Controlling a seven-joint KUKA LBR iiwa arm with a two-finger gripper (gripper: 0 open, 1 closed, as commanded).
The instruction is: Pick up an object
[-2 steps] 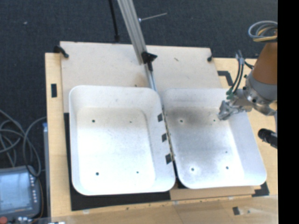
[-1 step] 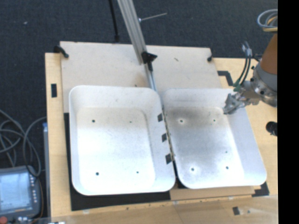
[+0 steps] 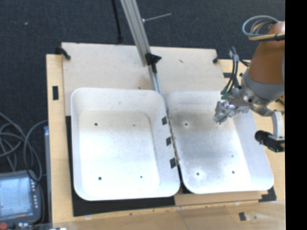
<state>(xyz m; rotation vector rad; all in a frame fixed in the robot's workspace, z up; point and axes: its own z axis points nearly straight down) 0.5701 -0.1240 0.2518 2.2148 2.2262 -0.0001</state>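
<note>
Object for pickup: its position cannot be confirmed. Nothing graspable can be made out on either bin floor. The few small dark specks there are too small to identify. Any item directly beneath the tool would be hidden.

Gripper [image 3: 221, 114]: a grey metal two-finger unit on the grey arm with the orange band [image 3: 265, 71]. It is positioned over the shallow white right-hand bin [image 3: 249, 178], in the 12 o'clock part of the bin floor. The arm enters from 3 o'clock. Whether the gripper is open or closed cannot be told, because the tool appears as a small, blurred metallic mass. Nothing is visibly held. Its height above the bin floor also cannot be determined.

The shallow white left-hand bin [image 3: 120, 143] lies at 9 o'clock from the right-hand bin, with their inner rims close together. A slanted aluminium rail [image 3: 136, 23] runs from 12 o'clock down toward the junction of the two bins.

Step in hand, as a judgement: approach or grasp attempt at a site in the right-hand bin.

Next move requirements, as a judgement:
1. Confirm that a target lies under the tool.
2. Descend vertically, clear of the bin's rim at 12 o'clock.
3. Lift, and verify that something is actually retained.
</note>
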